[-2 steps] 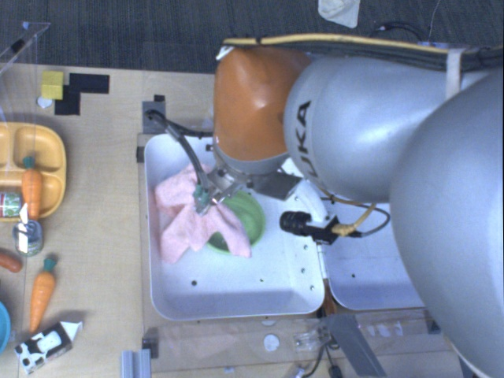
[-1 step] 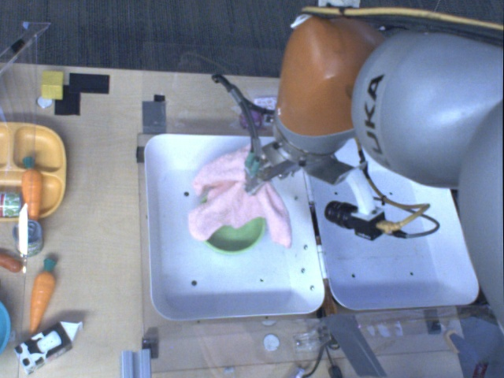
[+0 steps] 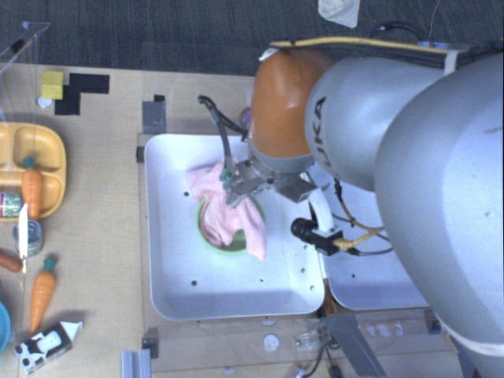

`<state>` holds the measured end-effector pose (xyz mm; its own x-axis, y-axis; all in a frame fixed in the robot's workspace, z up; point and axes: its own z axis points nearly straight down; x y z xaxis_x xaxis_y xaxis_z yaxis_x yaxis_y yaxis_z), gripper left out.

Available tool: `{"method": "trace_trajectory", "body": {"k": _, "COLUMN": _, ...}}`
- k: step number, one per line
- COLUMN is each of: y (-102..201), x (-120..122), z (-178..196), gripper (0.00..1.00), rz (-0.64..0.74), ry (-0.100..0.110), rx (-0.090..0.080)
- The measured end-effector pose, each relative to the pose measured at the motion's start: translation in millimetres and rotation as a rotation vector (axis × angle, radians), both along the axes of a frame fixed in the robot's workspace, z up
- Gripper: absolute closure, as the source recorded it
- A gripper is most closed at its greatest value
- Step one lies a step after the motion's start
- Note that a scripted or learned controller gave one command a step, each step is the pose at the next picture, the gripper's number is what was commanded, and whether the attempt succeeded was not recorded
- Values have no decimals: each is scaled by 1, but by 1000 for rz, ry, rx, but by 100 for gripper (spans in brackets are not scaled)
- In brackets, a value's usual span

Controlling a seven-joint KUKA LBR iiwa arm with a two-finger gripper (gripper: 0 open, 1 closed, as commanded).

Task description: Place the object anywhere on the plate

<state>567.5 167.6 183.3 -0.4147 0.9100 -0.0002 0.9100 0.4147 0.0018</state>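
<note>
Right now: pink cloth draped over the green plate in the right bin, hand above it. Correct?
Not quite. The camera view shows the pink cloth draped over the green plate in the left bin, not the right bin. The hand is above the cloth, as you said.

Grey arm (image 3: 409, 132) bends down, orange band (image 3: 283, 109) above wrist.

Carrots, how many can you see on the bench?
2. One carrot lies in the yellow tray at the left; the other carrot lies on the bench nearer the camera. More may be hidden.
</note>
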Motion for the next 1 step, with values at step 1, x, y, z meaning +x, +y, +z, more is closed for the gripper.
{"method": "trace_trajectory", "body": {"k": 1, "y": -52, "x": 21, "z": -58, "gripper": 100, "rz": 51, "ry": -8, "rx": 3}}
